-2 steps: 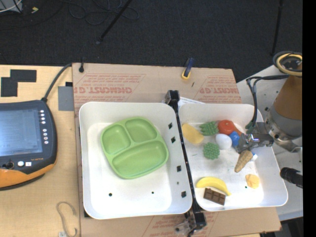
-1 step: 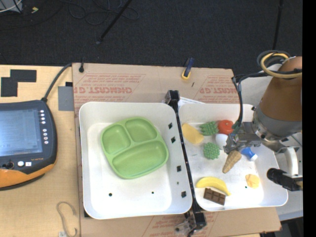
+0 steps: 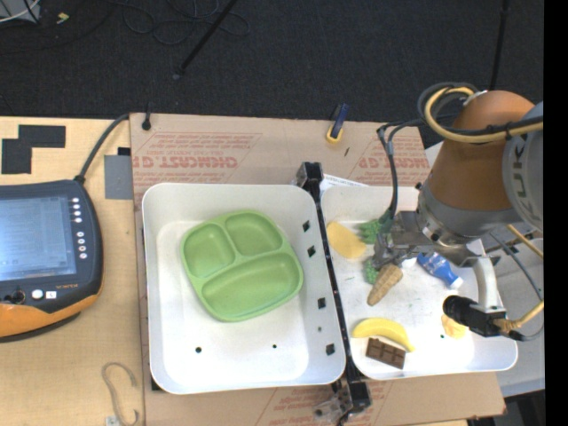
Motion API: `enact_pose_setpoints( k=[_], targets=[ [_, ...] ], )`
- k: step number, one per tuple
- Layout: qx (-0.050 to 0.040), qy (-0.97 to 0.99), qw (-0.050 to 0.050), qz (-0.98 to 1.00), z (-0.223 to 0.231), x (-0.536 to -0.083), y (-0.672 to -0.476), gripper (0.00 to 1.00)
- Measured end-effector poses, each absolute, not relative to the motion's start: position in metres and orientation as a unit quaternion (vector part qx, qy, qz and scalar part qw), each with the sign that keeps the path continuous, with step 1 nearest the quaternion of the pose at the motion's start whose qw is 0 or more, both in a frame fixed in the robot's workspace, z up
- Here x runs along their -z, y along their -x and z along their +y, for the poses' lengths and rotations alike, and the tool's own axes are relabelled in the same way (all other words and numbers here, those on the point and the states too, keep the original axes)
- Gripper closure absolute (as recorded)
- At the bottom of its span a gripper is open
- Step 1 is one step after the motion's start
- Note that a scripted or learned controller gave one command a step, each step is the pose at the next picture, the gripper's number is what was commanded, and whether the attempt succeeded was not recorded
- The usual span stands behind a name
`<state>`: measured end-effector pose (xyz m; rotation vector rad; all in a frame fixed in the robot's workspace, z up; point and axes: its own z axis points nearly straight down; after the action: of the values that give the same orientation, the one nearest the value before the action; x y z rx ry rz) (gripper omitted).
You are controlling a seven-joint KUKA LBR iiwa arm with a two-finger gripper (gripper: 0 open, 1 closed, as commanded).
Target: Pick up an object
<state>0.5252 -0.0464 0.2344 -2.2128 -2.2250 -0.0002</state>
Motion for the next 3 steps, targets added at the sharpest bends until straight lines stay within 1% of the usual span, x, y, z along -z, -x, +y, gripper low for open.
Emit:
enact_pose_setpoints(
  k=[1, 2, 3],
  targets=[
    [-0.0013, 0.707, 0.002, -0.708, -0.020, -0.225, -0.519, 1.00],
    [-0.0010, 0.707, 0.001, -0.707, -0.036, -0.235, -0.524, 1.00],
    [-0.0019, 0.707, 0.002, -0.707, -0.031, -0.219, -0.513, 1.00]
  ],
)
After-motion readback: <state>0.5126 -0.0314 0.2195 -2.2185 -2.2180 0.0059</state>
